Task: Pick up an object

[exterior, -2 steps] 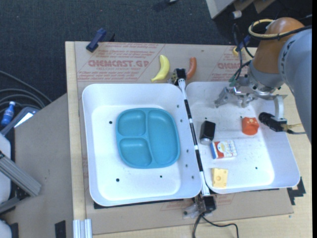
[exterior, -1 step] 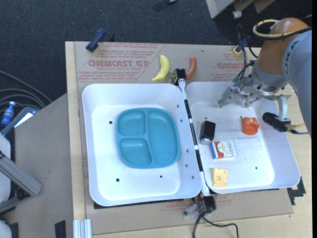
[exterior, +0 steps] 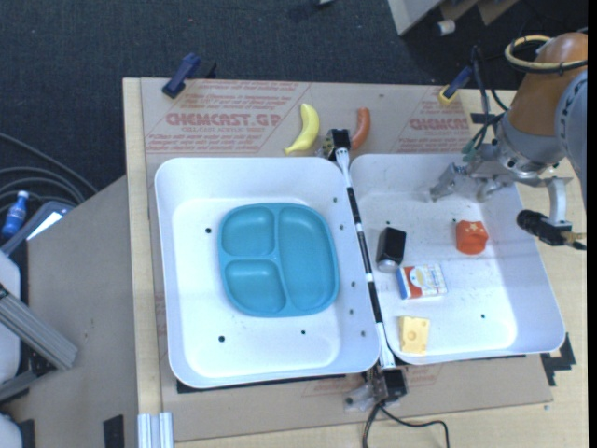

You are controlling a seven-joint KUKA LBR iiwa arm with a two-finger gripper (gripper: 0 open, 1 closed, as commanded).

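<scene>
A: Where is the gripper (exterior: 454,183) sitting?

B: Hovering over the right bin (exterior: 522,329), up-left of the orange object (exterior: 471,237), touching nothing. Finger state: cannot tell.

A: Other contents?

B: Left of the orange object, a black block (exterior: 391,246); below it, a small carton (exterior: 423,281); lower, a yellow piece (exterior: 414,334).

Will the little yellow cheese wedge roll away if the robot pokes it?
Probably not. The cheese wedge lies flat in the right bin, so it would likely slide. It looks like a small plastic toy, so probably light and stiff.
</scene>
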